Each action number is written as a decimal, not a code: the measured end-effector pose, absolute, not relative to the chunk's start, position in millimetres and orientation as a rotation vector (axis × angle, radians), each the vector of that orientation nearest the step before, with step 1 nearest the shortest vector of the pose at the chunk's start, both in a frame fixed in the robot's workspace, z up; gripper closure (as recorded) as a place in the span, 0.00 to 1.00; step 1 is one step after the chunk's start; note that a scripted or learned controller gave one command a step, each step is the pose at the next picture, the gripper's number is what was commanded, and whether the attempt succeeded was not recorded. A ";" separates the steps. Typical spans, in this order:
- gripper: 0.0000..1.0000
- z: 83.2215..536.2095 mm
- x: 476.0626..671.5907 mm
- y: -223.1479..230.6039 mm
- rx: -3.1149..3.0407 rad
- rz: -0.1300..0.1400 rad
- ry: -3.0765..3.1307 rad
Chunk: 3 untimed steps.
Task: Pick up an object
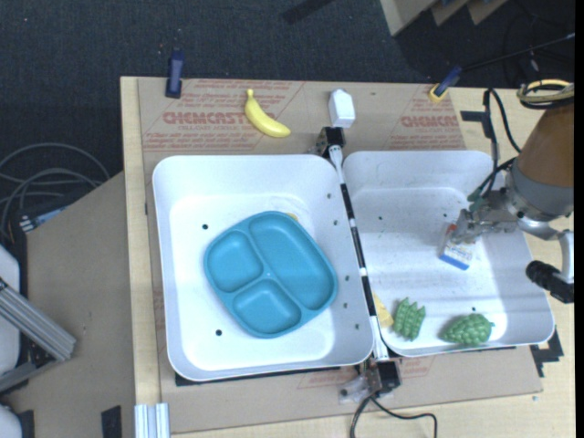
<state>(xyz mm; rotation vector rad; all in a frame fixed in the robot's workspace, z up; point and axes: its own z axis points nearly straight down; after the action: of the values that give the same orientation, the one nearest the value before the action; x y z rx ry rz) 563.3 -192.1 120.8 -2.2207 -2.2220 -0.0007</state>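
Nearest you, along the front rim of the right bin [511, 167], sit two green bumpy toy pieces: a smaller one [408, 318] below and to the left of the end effector [464, 235], and a rounder one [468, 328] almost straight below it. A small yellow piece [382, 314] lies just left of the smaller green one, at the seam between the bins.

Starting far to the left of the end effector, you see the left bin [182, 199], which holds a blue divided plate [267, 272] with three compartments, lying flat. Up and to the left of the end effector, outside the bins on the bench [219, 117], a yellow toy banana [265, 117] rests on the printed cardboard, with a dark blue clip [174, 71] further left at the bench edge. A white block [341, 107] sits at the top of the seam between the bins.

In the right bin, you find the end effector lowered close to the bin floor. A small blue and white object [455, 255] lies right at its tip, touching or just beneath it. You cannot tell how far the end effector is open, nor whether it has hold of that object. The grey arm [538, 190] with its orange band [552, 144] runs off to the right.
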 end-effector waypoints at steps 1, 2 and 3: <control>0.00 120.5 563.2 -192.0 -2.221 0.000 -2.221; 0.00 101.1 564.9 -199.8 -2.220 0.002 -2.220; 1.00 111.5 565.7 -199.6 -2.222 -0.001 -2.222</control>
<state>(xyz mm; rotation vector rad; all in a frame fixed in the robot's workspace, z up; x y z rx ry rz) 565.7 -199.6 111.5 -2.2220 -2.2222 -0.0007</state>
